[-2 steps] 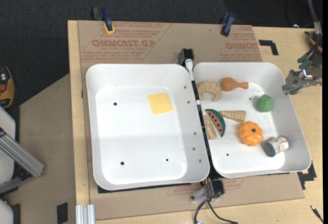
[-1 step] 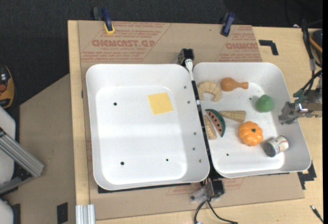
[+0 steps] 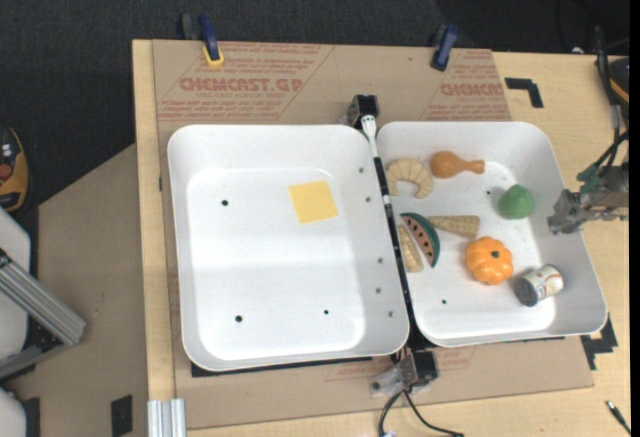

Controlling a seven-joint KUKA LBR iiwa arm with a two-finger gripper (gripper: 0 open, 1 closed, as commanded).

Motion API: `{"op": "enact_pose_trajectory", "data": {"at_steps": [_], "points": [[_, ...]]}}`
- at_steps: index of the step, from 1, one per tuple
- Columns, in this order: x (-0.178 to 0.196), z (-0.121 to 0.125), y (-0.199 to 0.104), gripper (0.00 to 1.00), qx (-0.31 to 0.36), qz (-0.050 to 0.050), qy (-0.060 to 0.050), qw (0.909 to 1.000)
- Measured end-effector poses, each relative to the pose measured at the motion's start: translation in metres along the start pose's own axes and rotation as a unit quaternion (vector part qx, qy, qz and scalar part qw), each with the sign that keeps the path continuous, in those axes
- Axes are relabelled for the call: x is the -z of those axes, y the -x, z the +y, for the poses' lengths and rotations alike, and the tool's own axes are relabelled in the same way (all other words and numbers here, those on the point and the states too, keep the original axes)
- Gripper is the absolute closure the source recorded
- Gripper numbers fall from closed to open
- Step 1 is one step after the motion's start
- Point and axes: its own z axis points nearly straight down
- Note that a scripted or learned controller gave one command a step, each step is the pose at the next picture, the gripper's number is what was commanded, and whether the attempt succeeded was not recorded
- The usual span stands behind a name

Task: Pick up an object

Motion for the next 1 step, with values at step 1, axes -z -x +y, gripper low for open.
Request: {"op": "enact_pose_trajectory", "data": {"at_steps": [1], "points": [[-0.1320, -0.0033, -0.0426, 1.00, 0.001, 0.004, -0.008, 1.0000]]}}
